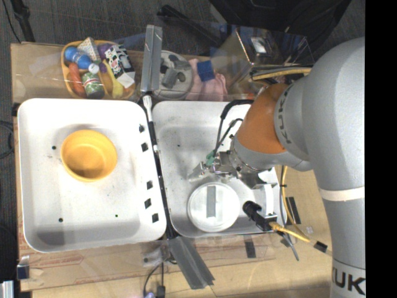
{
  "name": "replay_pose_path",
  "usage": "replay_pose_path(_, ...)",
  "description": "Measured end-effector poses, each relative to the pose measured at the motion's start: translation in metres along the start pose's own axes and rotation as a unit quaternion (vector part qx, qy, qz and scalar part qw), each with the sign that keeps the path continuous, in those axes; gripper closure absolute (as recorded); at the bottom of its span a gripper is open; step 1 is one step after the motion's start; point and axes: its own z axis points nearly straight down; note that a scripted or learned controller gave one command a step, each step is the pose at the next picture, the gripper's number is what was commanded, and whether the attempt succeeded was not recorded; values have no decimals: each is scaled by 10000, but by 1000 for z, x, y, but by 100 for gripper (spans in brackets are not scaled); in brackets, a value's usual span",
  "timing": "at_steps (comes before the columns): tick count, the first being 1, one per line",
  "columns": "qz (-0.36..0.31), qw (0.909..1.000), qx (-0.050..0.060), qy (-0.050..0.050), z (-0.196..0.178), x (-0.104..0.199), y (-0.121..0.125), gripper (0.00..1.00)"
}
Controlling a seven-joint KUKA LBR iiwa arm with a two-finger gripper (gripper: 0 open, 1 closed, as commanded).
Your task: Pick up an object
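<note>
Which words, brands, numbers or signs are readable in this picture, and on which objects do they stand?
"KUK", cut by the frame edge: dark letters on the grey arm, bottom right.
"KU", partly readable, running vertically on the arm beside the orange band.
Labels on the items in the yellow basket: too small and blurred to read.

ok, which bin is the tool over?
The right bin, holding the white round lid. The tool hangs above it; the left bin has the yellow bowl.
</note>
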Motion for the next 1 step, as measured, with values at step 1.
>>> replay_pose_path(1,-545,9984,-158,-40,8,2,-39,0)
